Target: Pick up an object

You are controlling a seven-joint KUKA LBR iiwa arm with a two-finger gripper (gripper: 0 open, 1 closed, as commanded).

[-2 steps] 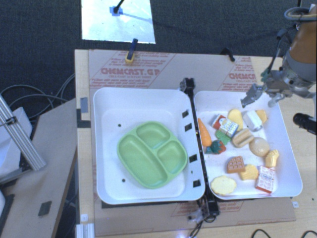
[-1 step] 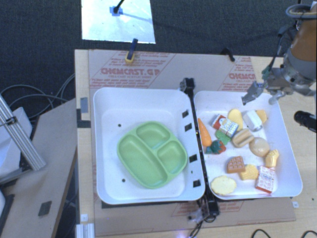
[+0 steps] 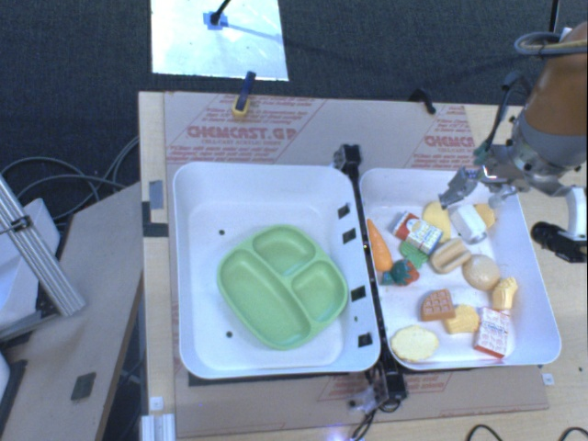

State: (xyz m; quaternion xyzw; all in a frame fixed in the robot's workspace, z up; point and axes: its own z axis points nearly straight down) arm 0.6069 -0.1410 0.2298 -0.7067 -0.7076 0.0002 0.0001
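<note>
Two white bins (image 3: 276, 177): green tray (image 3: 281, 286) left, toy food (image 3: 450, 278) right.

"CHEMCAST GP" in red, repeated on board (image 3: 241, 129) under bins

Two white bins (image 3: 266, 177) are seen on a worktop (image 3: 303, 122) of pale brown board printed with faded red lettering. A light green divided tray (image 3: 280, 288) is noted in the left bin. In the right bin: an orange carrot (image 3: 378, 246) with a green and red piece (image 3: 401, 272) at its tip, a tan bread roll (image 3: 450, 255), a brown waffle (image 3: 437, 304), yellow pieces (image 3: 462, 319), a pale yellow round (image 3: 414, 343), and a red-and-white packet (image 3: 492, 332). The arm (image 3: 556, 99) is grey with an orange band. Dark grey carpet (image 3: 73, 62) is seen around.
</note>
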